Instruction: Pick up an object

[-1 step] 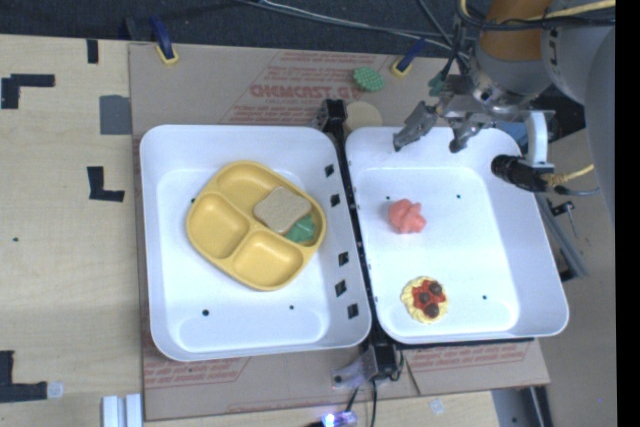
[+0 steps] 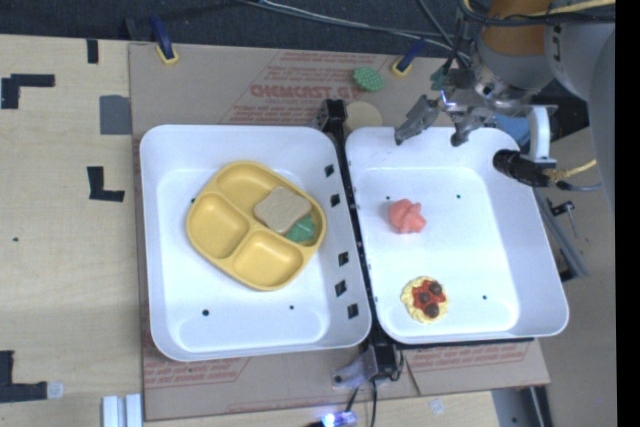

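The gripper [image 2: 436, 127] hangs over the far rim of the right bin [image 2: 520, 315], jaws spread open with nothing between them. The pink toy [image 2: 405, 215] lies in the middle of that bin, well apart from the gripper; it is a compact lump with no clear long axis. A small round pizza toy [image 2: 424, 298] lies nearer the front rim. The left bin [image 2: 165, 315] holds a yellow divided plate [image 2: 225, 225] carrying a bread slice [image 2: 281, 207] and a green piece [image 2: 305, 231].

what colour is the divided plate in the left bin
Yellow; the plate shows best in the camera view.
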